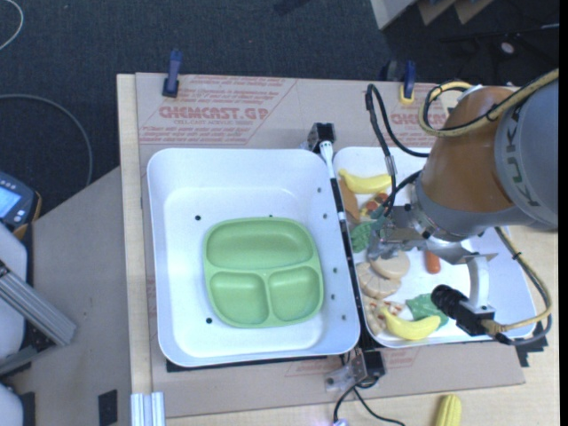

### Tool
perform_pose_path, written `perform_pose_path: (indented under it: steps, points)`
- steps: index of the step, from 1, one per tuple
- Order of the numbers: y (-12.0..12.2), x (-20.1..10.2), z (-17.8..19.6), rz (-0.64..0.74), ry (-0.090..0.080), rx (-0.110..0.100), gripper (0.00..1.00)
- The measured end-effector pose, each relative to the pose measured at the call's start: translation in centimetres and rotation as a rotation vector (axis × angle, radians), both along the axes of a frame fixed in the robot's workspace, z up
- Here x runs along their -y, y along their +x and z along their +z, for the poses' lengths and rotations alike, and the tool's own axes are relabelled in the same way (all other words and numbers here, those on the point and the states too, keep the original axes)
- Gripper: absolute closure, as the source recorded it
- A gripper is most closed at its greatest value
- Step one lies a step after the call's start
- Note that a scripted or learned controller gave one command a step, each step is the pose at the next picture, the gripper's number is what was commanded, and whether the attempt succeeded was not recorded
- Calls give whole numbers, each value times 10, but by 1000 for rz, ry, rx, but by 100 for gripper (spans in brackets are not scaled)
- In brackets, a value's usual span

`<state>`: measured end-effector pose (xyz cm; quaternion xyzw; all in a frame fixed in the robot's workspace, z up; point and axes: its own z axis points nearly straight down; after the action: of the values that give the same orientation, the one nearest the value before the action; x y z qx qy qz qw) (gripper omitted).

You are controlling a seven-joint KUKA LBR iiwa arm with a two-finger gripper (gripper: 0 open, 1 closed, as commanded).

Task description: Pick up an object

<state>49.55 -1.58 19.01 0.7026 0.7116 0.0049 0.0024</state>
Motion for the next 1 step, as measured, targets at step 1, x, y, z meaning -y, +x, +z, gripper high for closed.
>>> perform_pose_path:
  steps: [1]
  points:
    - [-2, 7, 5, -12, -4, -8, 100]
